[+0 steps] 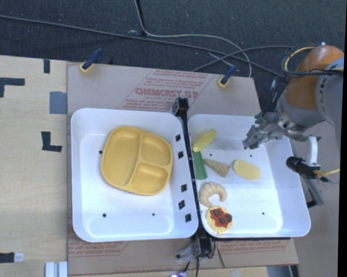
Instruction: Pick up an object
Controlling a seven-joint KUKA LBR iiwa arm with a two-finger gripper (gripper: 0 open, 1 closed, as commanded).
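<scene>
The right bin (273, 224) holds a yellow corn cob with a green husk (203, 142), a tan cone (217, 167), a yellow potato-like slice (247, 170), a croissant (212, 192) and a small pizza (219, 219). My gripper (252, 142) hangs over the far right part of this bin, above and slightly right of the yellow slice. Nothing shows between its fingers. The left bin (85, 217) holds a yellow divided plate (137, 160).
A cardboard sheet (164, 89) lies under both bins, clamped at the back by two clips (91, 59). Black cables (182, 39) run across the dark floor behind. A black divider (186, 175) separates the bins. The arm's body (311, 89) stands at the right.
</scene>
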